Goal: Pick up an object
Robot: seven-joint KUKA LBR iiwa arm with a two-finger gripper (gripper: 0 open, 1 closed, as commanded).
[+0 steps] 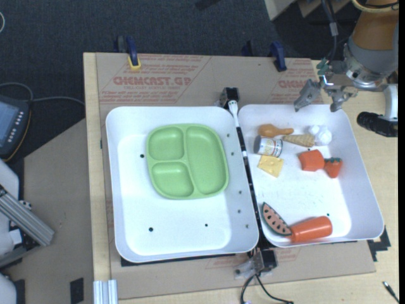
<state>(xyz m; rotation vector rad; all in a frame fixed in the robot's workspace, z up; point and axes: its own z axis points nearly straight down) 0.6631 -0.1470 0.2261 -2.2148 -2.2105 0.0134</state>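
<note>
One fixed camera looked down at a slant from above the bench point(190, 75), far enough off to take in both white bins: the left bin point(126, 170) and the right bin point(354, 170), side by side. The arm point(373, 37) reached in from the upper right of the view.

Divided plate point(187, 161) in left bin point(126, 220)

Open, empty hand point(321, 97) above right bin's point(361, 170) far rim.
</note>
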